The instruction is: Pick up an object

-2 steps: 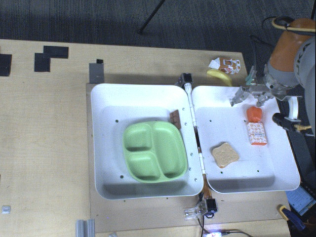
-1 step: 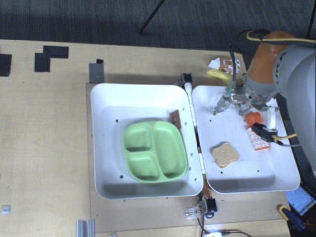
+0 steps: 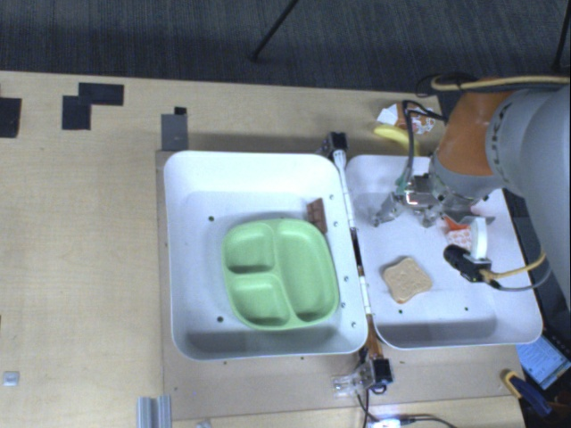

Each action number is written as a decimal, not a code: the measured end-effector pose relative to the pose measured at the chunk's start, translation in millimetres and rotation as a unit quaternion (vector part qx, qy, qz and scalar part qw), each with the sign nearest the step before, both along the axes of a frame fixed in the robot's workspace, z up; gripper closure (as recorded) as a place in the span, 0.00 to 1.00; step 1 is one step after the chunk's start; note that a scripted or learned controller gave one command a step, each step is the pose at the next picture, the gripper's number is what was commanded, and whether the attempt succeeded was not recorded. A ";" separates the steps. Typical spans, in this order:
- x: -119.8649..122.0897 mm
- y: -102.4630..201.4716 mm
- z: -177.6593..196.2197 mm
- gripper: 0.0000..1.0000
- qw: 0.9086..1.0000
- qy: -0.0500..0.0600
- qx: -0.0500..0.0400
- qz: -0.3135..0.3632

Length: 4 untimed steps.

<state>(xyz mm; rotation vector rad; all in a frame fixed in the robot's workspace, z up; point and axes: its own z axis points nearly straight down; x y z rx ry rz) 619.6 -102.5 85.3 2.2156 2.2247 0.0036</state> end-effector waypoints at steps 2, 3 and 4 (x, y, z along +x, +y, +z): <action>-57.9 13.0 12.9 1.00 1.000 -0.004 0.000 0.000; 6.8 -64.0 55.1 1.00 1.000 -0.001 -0.001 -0.001; 6.5 -62.8 54.1 0.00 1.000 0.000 -0.001 0.000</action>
